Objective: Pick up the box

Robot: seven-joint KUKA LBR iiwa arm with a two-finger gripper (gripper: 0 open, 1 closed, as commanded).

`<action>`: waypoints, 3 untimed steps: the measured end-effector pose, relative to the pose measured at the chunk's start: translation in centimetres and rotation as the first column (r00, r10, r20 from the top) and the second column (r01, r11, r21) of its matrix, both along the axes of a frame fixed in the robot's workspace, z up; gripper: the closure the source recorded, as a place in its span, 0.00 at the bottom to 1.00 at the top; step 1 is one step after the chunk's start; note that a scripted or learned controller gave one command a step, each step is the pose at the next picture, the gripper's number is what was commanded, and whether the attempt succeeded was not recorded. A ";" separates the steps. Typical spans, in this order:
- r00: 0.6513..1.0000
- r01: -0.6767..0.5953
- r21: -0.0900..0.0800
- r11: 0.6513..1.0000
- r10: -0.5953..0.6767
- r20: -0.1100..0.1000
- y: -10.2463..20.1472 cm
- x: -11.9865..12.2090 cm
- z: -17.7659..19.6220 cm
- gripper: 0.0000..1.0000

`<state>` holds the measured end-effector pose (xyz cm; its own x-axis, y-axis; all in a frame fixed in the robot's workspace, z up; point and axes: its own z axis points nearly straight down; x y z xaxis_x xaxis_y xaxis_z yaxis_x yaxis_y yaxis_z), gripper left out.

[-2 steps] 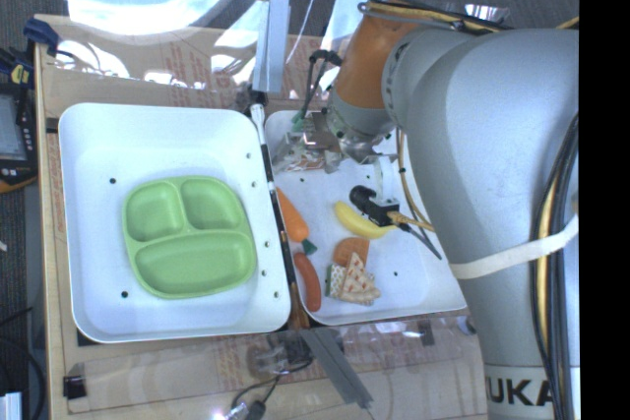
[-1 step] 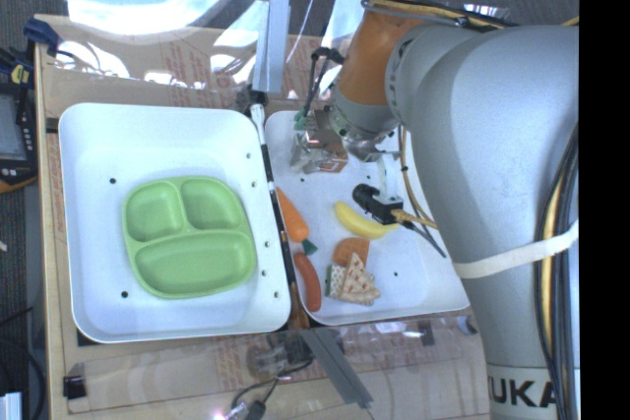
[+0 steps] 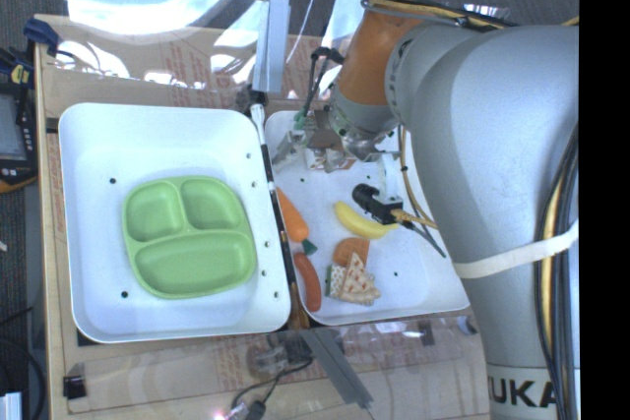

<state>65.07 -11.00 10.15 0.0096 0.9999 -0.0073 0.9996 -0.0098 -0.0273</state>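
In the camera view, two white bins lie side by side on the desk. The left bin holds a green plate with three compartments, lying flat near the bin's middle.

The right bin holds the smaller things. A carrot lies along its left wall, and a red sausage-like piece lies just below the carrot on the same side. A banana rests near the middle of the bin. The box, as far as it can be made out, is the small tan piece with a pale patterned face. It sits at the bin's lower end, just below the banana and just beside the red piece, and nothing is gripping it.

The grey arm comes in from the right and covers much of that side of the bin, its orange band showing near the top. The gripper hangs over the upper end of the right bin, close to the wall shared by the two bins. It is apart from the box, with the banana between them. Whether the jaws are released or clenched cannot be told from this angle.
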 end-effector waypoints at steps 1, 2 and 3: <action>0.993 -0.115 0.020 0.993 0.115 -0.004 -4.5 0.0 -1.2 0.00; 0.988 -0.157 0.025 0.987 0.157 -0.004 -9.8 -0.1 -1.5 0.00; 0.977 -0.212 0.019 0.977 0.212 0.002 -10.0 0.0 -0.6 0.00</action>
